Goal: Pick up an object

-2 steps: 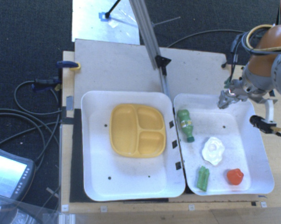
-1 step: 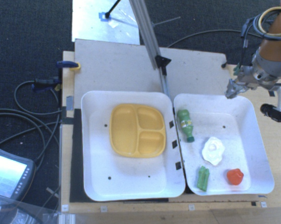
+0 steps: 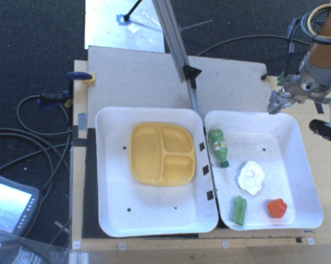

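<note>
Starting at the near edge of the bench, I see the right bin point(image 3: 304, 162) holding four things. Closest to me are a red toy pepper point(image 3: 277, 208) in the near right corner and a green pod-shaped piece point(image 3: 239, 209) just left of it, the two apart from each other. Farther in lies a fried egg toy point(image 3: 251, 178), white with a yellow yolk, near the bin's middle. Beyond that, a green bottle point(image 3: 218, 147) lies on its side against the left wall of this bin, close to where the two bins meet.

On my left, the left bin point(image 3: 112, 154) carries a yellow divided plate point(image 3: 162, 154), flat, with three compartments.

Farther back, a grey pole point(image 3: 175, 39) slants across the board behind the bins. At the far right, the gripper point(image 3: 276, 103) hangs over the back rim of the right bin, well apart from every object, with nothing between its fingers that I can see; whether they stand wide or narrow I cannot tell.
</note>
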